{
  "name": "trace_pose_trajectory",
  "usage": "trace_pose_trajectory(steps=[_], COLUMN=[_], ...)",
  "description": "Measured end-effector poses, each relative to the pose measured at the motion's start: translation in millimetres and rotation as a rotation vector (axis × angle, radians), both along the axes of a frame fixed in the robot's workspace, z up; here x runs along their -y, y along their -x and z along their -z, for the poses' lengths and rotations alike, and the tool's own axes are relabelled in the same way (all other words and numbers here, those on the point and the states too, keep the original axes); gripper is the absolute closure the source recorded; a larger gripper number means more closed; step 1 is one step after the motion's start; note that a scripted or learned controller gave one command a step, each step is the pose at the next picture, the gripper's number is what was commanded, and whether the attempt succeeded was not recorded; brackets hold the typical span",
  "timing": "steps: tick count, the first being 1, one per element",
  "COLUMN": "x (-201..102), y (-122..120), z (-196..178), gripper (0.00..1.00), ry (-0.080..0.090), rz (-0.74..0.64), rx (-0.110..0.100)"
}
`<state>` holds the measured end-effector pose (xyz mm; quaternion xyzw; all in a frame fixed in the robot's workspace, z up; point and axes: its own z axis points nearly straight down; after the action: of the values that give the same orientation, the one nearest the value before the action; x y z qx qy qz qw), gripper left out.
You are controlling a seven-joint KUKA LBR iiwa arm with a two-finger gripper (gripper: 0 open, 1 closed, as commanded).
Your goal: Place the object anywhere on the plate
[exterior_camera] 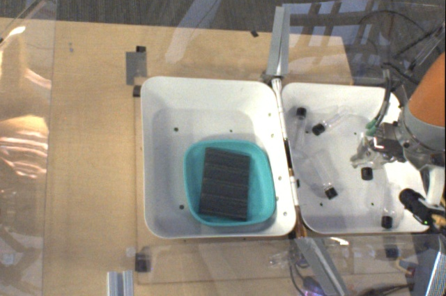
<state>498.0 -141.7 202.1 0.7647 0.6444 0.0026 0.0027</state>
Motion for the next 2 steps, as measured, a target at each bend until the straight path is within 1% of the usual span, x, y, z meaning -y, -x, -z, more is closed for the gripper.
trace_pose_trajectory(steps=[1, 2], x=[-76, -136], y=[9, -33], z=[2, -5], gripper=[1.0, 1.0], ry=[0.0, 0.001], rz=[-0.171, -0.288], rx=[-0.004, 0.0])
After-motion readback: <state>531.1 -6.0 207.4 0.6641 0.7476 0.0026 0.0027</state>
